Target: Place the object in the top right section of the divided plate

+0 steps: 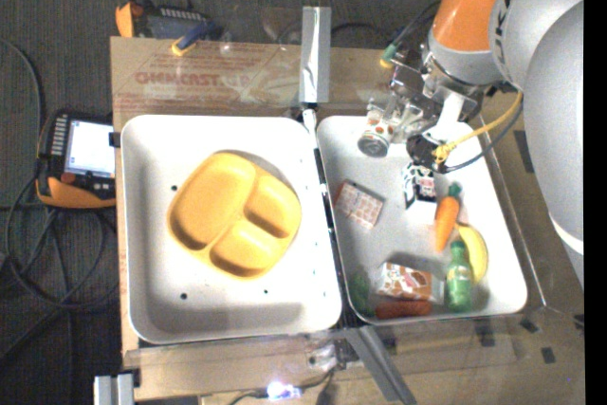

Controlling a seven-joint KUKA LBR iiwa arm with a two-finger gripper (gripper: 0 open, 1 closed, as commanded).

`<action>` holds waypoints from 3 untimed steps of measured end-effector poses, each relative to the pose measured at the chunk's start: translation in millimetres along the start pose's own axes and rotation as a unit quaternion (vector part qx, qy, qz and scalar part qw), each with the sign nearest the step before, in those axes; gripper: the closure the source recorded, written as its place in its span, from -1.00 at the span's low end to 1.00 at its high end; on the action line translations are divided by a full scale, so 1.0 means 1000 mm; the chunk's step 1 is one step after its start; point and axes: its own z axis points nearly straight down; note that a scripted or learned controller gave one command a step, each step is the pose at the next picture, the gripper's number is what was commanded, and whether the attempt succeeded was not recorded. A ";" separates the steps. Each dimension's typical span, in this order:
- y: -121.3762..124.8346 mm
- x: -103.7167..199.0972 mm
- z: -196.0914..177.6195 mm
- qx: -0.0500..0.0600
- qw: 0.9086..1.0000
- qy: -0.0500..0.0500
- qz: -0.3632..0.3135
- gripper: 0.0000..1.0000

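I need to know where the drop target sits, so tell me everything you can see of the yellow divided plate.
The yellow divided plate lies flat on the floor of the left white bin, roughly in its middle and turned at an angle to the bin's walls. It looks like smooth moulded plastic, rounded at the corners, with raised ridges splitting it into three sections: one large on its left side and two smaller ones to the right. All three sections look bare. Only the bin floor touches it.
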 end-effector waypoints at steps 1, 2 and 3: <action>-0.075 0.018 0.017 0.000 0.986 0.001 -0.168 1.00; -0.077 0.028 -0.034 0.000 0.997 0.000 -0.072 1.00; -0.146 0.052 0.019 0.001 0.999 0.000 -0.035 1.00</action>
